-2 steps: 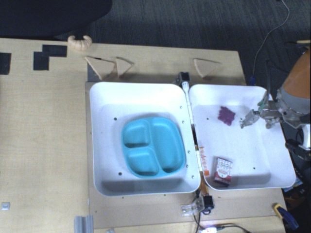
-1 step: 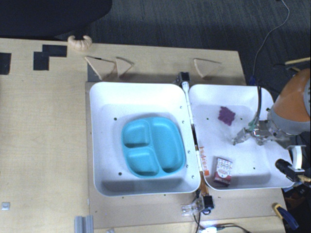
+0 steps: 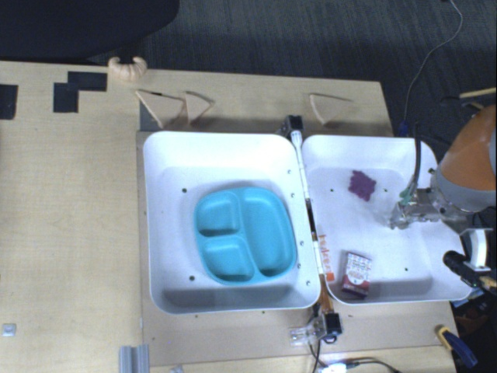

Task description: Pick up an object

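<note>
Two shallow white bins sit side by side on the wooden bench. The left bin (image 3: 167, 208) holds a blue divided tray (image 3: 245, 233) with three compartments, lying flat near the middle. The right bin (image 3: 423, 282) holds two loose things: a small purple block (image 3: 362, 183) in its upper middle, and a small red-and-white carton (image 3: 357, 273) near its lower left corner, leaning against the bin wall.

The gripper (image 3: 405, 210) hangs over the right part of the right bin, well apart from both objects; whether it is wide or narrow I cannot tell, as the metal parts blur together.

The purple block looks light and somewhat soft-edged, possibly foam or fabric, so it should tolerate a firm pinch across its short sides. The carton appears stiff but thin-walled and light; its tilt against the wall makes a clean grasp harder, and its printed faces may be slippery. The tray is broad, rigid and likely awkward to pinch except at its rim.
</note>
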